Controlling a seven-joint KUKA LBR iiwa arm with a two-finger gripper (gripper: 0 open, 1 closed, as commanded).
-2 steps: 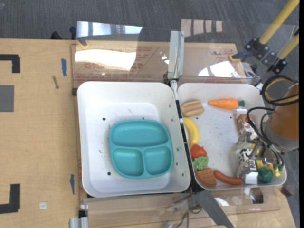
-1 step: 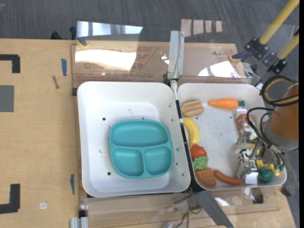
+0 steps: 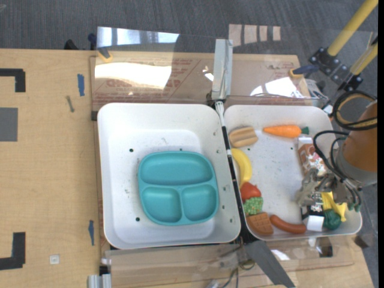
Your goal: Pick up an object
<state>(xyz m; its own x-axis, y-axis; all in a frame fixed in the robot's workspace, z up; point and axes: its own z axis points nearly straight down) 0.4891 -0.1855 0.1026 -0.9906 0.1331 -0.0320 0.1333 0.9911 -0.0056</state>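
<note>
Reaching in from right edge of frame, arm (image 3: 360, 152) is seen lowered over lower-right corner of right bin (image 3: 273, 110), apparently for pick attempt. Left bin (image 3: 120, 125), centre frame, is occupied by teal divided tray (image 3: 177, 186), likely kept as drop zone. Toy food is scattered in right bin: banana (image 3: 242, 164), carrot (image 3: 282, 131), sausage (image 3: 288, 224). Gripper (image 3: 313, 198) is placed among clutter near yellow-green toys (image 3: 333, 212); grip state cannot be told.
</note>
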